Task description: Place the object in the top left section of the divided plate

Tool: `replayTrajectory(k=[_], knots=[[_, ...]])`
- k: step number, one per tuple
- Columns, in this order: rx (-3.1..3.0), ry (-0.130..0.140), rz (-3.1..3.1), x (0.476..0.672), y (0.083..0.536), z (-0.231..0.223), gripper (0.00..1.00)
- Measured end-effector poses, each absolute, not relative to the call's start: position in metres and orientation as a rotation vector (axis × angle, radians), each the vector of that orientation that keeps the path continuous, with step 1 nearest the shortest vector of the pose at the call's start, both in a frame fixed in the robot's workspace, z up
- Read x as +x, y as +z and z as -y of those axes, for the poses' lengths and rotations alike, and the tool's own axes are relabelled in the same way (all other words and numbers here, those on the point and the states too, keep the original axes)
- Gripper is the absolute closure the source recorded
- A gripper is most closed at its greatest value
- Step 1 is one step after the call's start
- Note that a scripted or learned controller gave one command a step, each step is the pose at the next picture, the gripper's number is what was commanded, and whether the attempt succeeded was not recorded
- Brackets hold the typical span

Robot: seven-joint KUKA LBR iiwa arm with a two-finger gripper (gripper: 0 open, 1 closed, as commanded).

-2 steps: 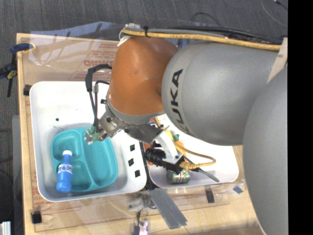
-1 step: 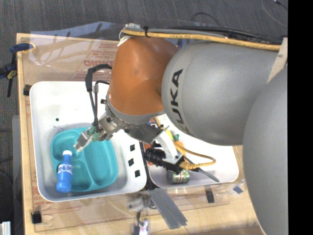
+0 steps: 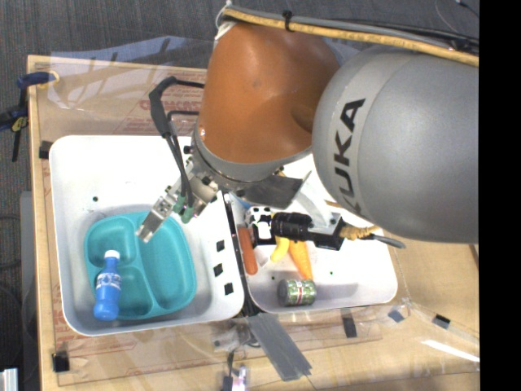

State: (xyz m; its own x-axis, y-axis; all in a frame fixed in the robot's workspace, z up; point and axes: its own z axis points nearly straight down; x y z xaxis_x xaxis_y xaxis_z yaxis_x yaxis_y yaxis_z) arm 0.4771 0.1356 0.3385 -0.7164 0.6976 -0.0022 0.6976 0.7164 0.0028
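My arm (image 3: 269, 112) spans the bench from the right and covers part of both bins. The left bin (image 3: 73, 169) holds the teal divided plate (image 3: 167, 271). The blue bottle (image 3: 107, 287) lies in the plate's lower left section, white cap pointing toward the top left section. In the right bin (image 3: 370, 287): a green can (image 3: 297, 292), a reddish stick (image 3: 247, 251), an orange piece (image 3: 302, 259) and a yellow piece (image 3: 281, 251). My pincer (image 3: 149, 229) is over the plate's upper part, beside the top left section. I can't tell if it's wide or narrow.
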Motion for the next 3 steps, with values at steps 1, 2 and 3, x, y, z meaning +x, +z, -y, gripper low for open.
replayTrajectory(k=[1, 2, 3], knots=[[0.721, -0.004, -3.060, 0.476, 0.254, -0.180, 0.00], [0.716, -0.005, -3.060, 0.477, 0.264, -0.180, 1.00], [1.045, -0.004, -2.965, 0.477, 0.261, -0.160, 1.00]])
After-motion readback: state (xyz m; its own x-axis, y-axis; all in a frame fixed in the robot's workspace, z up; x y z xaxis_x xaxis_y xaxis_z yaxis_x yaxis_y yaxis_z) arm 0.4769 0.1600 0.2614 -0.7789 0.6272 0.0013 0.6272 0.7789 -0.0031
